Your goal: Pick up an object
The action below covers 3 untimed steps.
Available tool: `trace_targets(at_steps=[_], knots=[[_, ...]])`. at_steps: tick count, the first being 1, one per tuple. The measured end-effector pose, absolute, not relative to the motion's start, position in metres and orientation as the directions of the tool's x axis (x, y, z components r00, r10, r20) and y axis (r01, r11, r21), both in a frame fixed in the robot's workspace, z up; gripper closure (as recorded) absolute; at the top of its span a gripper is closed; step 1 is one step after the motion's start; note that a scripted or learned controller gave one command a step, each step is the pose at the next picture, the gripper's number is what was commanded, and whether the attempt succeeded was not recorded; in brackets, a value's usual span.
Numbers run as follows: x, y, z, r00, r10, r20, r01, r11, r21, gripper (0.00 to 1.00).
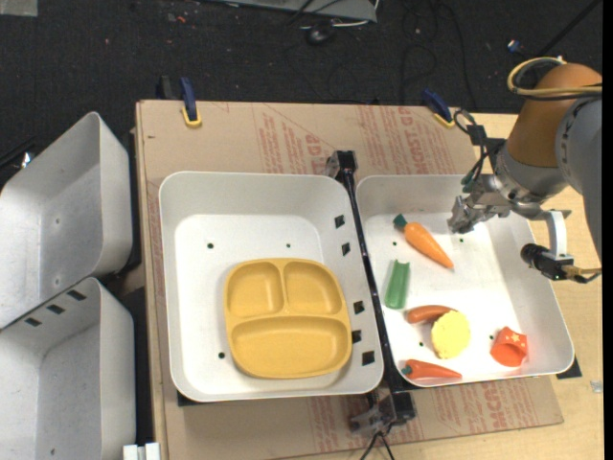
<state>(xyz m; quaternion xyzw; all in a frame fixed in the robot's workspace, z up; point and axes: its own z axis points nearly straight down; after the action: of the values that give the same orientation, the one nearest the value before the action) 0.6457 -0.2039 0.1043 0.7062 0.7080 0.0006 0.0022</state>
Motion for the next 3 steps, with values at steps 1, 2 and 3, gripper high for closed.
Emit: trace_targets(at_steps=[1, 2, 3], knots=[[0.645, -0.195, 0.154, -0.003, 1.000, -0.002, 1.000, 0.003, 0.006, 1.00], [0.654, -0.202, 0.210, -0.003, 1.000, -0.003, 1.000, 0.003, 0.008, 1.00], [0.655, -0.202, 0.229, -0.003, 1.000, -0.001, 1.000, 0.003, 0.004, 1.00]])
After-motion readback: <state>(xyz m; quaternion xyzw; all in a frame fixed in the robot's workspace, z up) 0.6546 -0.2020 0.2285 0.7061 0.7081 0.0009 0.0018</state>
